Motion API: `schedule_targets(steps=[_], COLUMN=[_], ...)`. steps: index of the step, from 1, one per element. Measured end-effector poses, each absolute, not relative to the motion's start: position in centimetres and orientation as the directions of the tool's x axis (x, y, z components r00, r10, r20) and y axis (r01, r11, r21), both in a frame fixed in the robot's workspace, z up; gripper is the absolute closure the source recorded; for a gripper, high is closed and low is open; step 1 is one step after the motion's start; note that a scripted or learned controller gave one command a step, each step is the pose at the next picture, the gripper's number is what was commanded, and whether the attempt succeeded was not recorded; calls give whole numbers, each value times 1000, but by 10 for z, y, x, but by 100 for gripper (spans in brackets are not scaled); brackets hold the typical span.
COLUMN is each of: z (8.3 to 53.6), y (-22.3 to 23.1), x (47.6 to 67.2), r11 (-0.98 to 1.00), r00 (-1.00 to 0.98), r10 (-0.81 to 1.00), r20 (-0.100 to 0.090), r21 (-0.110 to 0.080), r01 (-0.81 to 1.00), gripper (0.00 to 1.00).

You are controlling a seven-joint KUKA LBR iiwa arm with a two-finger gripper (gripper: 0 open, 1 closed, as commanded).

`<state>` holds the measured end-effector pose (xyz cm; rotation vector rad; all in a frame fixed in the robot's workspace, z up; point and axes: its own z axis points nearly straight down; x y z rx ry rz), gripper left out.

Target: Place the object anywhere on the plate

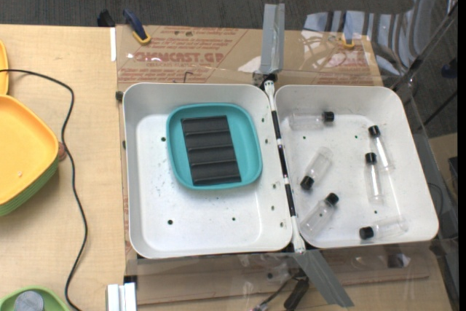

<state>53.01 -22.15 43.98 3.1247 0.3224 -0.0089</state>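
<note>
Two white bins sit side by side on the bench. Left bin holds a teal plate toward its upper half, with a dark ribbed insert lying on it. Right bin holds several clear vials with black caps, all loose on the floor: one near the top, one at mid-left, two along the right side, one lower left, one at the bottom right. All lie apart from each other and well apart from the plate. Pincer state: cannot tell. Yellow dish at far left on the bench.
</note>
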Motion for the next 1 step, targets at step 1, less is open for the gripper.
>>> schedule_targets(steps=[1], z=[440], y=[-221], x=[536], r11=[-979], r00=[979], r10=[204], r20=[-6], r21=[0], r01=[204], gripper=[0])
